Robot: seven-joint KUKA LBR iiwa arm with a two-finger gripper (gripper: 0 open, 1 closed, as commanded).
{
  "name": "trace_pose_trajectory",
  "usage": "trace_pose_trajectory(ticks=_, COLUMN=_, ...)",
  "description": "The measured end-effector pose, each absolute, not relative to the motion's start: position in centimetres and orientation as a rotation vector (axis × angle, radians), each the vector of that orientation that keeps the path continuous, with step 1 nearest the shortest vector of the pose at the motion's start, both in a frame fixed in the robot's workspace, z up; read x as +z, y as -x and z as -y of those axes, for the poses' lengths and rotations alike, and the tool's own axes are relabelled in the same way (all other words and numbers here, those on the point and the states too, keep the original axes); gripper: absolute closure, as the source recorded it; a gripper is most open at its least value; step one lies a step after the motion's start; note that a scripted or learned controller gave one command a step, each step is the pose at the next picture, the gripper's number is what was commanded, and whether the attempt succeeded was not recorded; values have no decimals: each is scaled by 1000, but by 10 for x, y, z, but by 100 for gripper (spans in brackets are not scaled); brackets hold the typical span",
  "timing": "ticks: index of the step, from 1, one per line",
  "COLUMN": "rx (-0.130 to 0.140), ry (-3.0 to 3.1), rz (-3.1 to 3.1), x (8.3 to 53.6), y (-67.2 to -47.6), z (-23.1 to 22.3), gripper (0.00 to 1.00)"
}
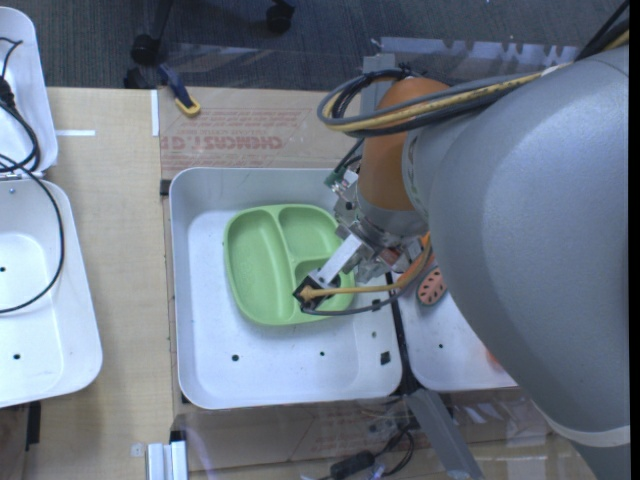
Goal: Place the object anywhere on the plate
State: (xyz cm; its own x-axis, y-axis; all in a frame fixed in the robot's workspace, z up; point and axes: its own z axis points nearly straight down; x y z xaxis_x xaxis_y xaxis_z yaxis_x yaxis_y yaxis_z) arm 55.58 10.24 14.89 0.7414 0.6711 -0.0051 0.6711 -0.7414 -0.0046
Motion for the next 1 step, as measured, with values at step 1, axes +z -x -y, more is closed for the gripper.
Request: trace_pose_trajectory(ticks=1, rx=7, ry=2928, rz=1130, x=149, y=-556, z=-104, gripper=0)
